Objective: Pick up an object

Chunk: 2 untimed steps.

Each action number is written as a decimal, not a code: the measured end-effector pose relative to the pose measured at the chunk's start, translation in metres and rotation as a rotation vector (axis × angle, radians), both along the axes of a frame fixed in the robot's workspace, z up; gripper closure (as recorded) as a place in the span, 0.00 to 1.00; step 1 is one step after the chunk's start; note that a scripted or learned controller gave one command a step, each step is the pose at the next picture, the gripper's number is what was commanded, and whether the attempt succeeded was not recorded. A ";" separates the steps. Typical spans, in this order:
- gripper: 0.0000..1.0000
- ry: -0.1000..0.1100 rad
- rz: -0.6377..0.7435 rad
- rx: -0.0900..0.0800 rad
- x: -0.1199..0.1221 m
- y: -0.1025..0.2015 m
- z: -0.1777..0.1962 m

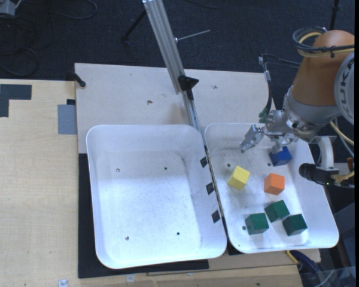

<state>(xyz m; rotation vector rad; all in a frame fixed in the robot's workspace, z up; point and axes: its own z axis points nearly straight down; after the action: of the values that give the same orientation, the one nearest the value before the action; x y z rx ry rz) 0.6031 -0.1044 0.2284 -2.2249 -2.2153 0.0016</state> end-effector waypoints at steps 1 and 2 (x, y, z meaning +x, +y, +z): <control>0.00 0.009 0.008 0.001 0.038 0.003 -0.127; 0.00 -0.002 0.004 -0.001 0.006 0.007 -0.137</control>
<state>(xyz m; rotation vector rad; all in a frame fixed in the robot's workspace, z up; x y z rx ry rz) 0.6095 -0.0975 0.0913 -2.2228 -2.2211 0.0000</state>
